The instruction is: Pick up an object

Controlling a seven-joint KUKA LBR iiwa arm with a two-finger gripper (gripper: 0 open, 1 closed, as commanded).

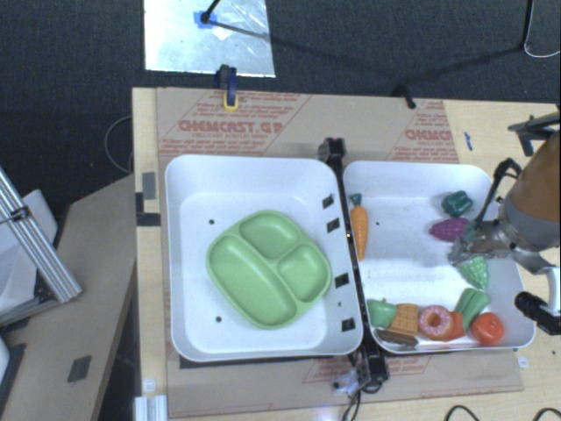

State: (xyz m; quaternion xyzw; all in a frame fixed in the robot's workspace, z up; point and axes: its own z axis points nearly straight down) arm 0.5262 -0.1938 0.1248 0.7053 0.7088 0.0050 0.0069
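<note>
green divided plate in left bin

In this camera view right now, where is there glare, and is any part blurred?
Camera view: strong glare on the shiny metal sheet on the dark floor at the top; the white bins are bright but keep their detail; the gripper and arm at the right look soft and slightly blurred; the green plate and carrot are fairly sharp.
</note>
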